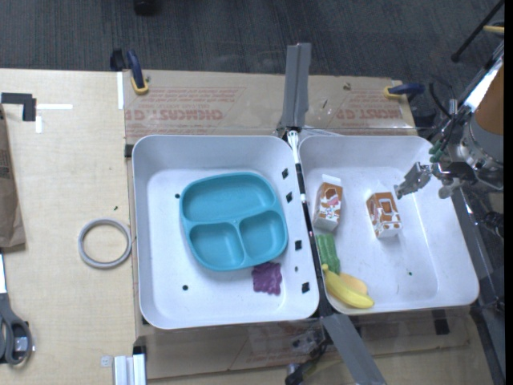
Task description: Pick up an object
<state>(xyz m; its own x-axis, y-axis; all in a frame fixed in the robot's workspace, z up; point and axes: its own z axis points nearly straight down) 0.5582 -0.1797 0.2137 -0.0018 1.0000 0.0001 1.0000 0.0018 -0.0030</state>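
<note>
A small orange-and-white printed carton (384,214) is seen lying in the right white bin (449,283), just left of and below the pincer (415,180); the pincer's state cannot be told; the grey arm (481,147) is extended in from the right, over the bin's rim.

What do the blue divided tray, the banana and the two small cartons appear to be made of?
Blue divided tray: likely moulded plastic, smooth matte finish, rounded compartments. Banana: probably toy plastic, uniform yellow with slight sheen. Two small cartons: printed surfaces, maybe paperboard or plastic; too small to tell.
</note>
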